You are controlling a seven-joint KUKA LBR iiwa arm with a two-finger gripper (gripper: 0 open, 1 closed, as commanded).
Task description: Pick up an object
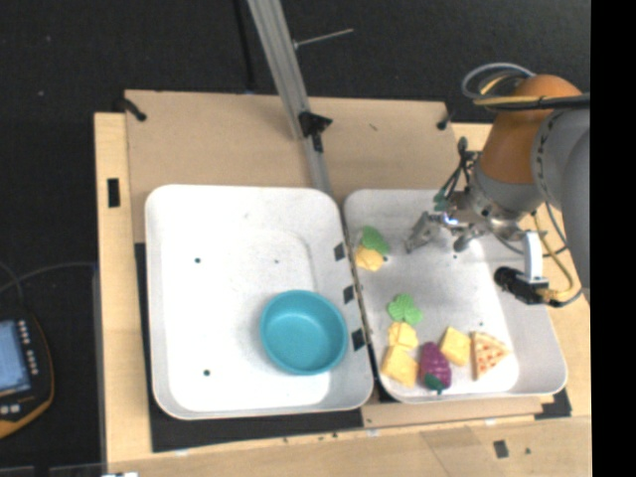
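- The task names no single object; the candidates all lie in the right bin (517,351), and none of them sits between the gripper's fingers.
- The gripper (437,235) hangs over the far part of the right bin, its fingers spread apart and released, with nothing in the gap.
- Nearest the fingers is a yellow-and-green toy (371,249), off to their left near the bin's left wall and apart from them.
- Nearer the camera than the fingers, a small green leafy piece (403,309) lies about mid-bin, well apart from the tips.
- Just beyond that piece, toward the near edge, two yellow blocks (400,353) lie touching or almost touching each other.
- A purple grape-like toy (434,365) rests just beside those blocks, on their right.
- A yellow cheese-like wedge (455,345) lies just right of the purple toy, and a pizza slice (487,353) lies beside that, nearest the bin's right wall.
- This whole near cluster is well apart from the fingers.
- The grey arm with its orange band (517,132) comes in behind the fingers from the right.
- The left bin (199,227), far left of the fingers, holds a blue bowl (303,331) upright in its near right part.
- Both bins rest on the tan bench (199,137).
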